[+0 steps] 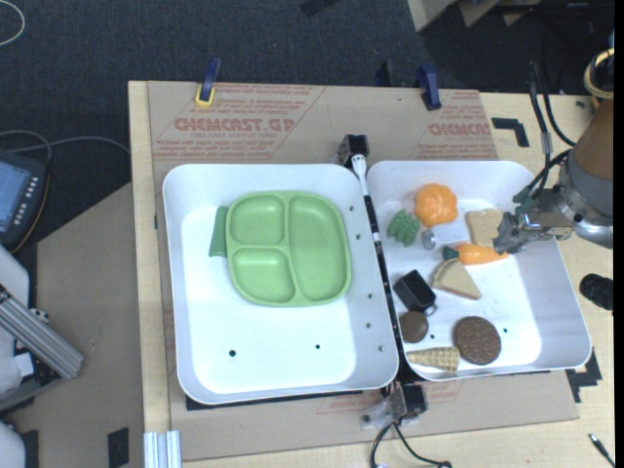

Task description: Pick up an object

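The right bin (558, 305) holds several toy foods. An orange carrot (476, 254) lies near its middle right. My gripper (510, 236) reaches in from the right and hangs just over the carrot's right end, beside a tan bread piece (482, 224). An orange fruit (435, 204) and a green leafy toy (403, 226) sit toward the back left. In front of the carrot is a pale sandwich wedge (456, 281). Further forward lie a black block (413, 290), a round brown cookie (478, 340) and a waffle cone (433, 360).
The left bin (190, 300) holds a green divided plate (289, 247). A smaller brown disc (413, 326) lies by the divider between the bins. Cables and the arm's body crowd the right edge. Clamps sit at the bench's back edge.
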Available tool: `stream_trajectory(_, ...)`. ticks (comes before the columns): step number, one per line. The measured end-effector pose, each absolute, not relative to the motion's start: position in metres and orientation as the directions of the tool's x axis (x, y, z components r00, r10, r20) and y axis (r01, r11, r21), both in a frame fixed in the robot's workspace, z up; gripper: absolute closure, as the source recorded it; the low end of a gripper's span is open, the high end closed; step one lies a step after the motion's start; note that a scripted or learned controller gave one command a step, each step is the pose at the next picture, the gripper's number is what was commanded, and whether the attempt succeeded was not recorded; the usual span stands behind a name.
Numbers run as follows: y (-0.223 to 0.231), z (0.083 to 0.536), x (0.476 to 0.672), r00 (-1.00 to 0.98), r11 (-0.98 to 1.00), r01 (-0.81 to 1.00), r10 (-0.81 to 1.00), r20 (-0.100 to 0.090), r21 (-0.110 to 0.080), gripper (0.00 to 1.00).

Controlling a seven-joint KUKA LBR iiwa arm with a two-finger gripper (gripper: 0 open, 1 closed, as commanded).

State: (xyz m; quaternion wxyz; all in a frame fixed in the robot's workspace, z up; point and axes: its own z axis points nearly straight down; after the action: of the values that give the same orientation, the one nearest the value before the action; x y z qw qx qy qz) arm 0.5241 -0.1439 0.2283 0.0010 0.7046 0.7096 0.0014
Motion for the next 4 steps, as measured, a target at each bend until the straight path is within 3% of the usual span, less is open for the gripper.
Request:
stream_trajectory(2, -0.04, 0.244, 0.557, -0.007, 0.007, 1.0, 1.0, 0.001, 0.004, 1.0)
stream_trajectory(3, 0.018, 0.239, 0.567, -0.005, 0.005, 1.0, 1.0, 0.0, 0.003, 1.0)
stream_trajectory(4, 0.067, 0.219, 0.59, -0.005, 0.005, 1.0, 1.0, 0.0, 0.003, 1.0)
